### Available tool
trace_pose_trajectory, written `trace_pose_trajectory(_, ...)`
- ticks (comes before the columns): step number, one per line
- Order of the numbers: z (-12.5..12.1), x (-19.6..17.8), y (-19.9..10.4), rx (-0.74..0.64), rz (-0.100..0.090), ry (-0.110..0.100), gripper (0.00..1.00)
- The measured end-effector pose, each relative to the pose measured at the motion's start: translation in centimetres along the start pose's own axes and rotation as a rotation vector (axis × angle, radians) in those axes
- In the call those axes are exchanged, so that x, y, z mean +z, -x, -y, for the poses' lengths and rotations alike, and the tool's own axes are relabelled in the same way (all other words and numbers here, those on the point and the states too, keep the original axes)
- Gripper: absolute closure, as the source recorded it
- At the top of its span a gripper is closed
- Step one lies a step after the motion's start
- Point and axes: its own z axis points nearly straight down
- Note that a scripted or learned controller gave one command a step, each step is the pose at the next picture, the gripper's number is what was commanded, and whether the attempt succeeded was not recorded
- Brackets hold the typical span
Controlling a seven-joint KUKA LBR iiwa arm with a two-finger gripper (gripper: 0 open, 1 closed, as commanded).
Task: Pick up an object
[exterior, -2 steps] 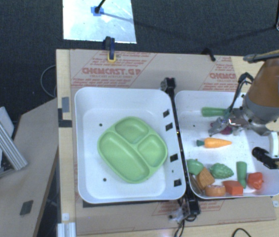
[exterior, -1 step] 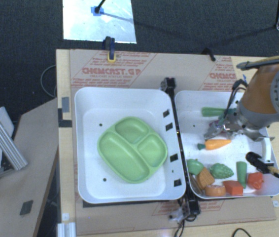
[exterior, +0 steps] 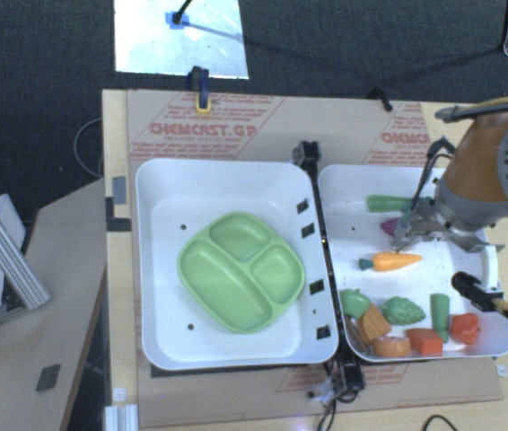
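Note:
My gripper [exterior: 409, 232] hangs low in the right bin [exterior: 344, 191], at the end of the grey arm with the orange band [exterior: 483, 164]. It stands just right of a small purple piece [exterior: 388, 226], partly covering it. A green cucumber-like piece [exterior: 386, 203] lies just behind it. An orange carrot [exterior: 396, 261] lies just in front of it, apart from it. No object is seen lifted.
Several toy foods crowd the right bin's front edge: a green leafy piece [exterior: 404, 310], a green cylinder [exterior: 440, 308], red pieces [exterior: 465, 328], an orange waffle [exterior: 375, 321]. The left bin [exterior: 160, 241] holds a green divided plate [exterior: 241, 272]. A black divider [exterior: 312, 214] runs between the bins.

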Motion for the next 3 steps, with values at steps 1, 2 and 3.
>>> trace_pose_trajectory(1,-0.8,-4.6,-0.2,-0.004,0.001,0.003,1.00)
trace_pose_trajectory(2,-0.3,-9.3,-0.4,-0.005,0.001,0.002,1.00)
trace_pose_trajectory(3,-0.5,-13.2,-0.4,-0.005,0.001,0.002,1.00)
